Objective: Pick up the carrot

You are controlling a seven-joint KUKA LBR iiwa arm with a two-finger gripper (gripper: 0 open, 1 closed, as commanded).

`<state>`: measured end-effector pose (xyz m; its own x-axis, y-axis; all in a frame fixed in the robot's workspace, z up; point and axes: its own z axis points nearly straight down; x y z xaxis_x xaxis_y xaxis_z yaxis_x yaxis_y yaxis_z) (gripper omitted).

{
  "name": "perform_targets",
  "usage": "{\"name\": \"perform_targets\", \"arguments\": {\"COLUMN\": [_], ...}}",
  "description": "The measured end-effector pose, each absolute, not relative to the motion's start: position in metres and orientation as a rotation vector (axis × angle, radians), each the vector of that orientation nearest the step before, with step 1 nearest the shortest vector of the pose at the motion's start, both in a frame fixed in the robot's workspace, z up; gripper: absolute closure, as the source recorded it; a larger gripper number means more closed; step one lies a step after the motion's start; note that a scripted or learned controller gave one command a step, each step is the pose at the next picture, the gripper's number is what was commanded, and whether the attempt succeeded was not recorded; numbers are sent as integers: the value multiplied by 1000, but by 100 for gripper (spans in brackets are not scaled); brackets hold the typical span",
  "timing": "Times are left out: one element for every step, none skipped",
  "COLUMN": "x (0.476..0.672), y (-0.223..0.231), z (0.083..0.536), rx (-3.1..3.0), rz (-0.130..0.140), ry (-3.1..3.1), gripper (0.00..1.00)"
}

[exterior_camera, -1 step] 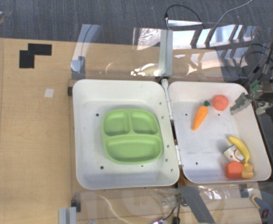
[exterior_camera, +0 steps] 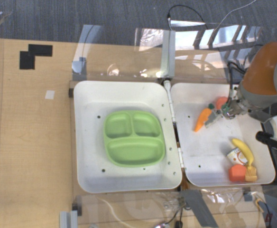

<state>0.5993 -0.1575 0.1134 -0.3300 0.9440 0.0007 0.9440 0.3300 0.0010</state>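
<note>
So the carrot (exterior_camera: 203, 119) is lying in the right bin (exterior_camera: 195, 167), up in its far-left part, tilted with the orange tip pointing near-left and the green top end pointing far-right. The hand (exterior_camera: 217, 116) is right there at that green end, low over the bin floor, hanging off the grey arm (exterior_camera: 266, 77) with the orange band that comes in from the right. Honestly can't tell how wide the hand is or whether it has anything pinched, it's just a dark blur against the carrot top. There's a reddish-orange thing (exterior_camera: 222, 101) just past the hand on the far side, partly hidden, no idea what it is.

Near-right corner of the same bin has a little pile: a yellow banana (exterior_camera: 243, 150), a small white carton (exterior_camera: 234, 156) beside it, and an orange block (exterior_camera: 237, 173) closest to the near wall.

Left bin (exterior_camera: 88, 141) holds 1 green divided plate (exterior_camera: 134, 137) with 3 compartments, sitting roughly in the middle. Both bins sit side by side on the tan desk (exterior_camera: 29, 141).
</note>
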Motion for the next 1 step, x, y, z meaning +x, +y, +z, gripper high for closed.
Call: {"name": "perform_targets", "arguments": {"x": [628], "y": [-97], "z": [88], "rx": [1784], "rz": [13], "ry": [2575], "gripper": [0]}}
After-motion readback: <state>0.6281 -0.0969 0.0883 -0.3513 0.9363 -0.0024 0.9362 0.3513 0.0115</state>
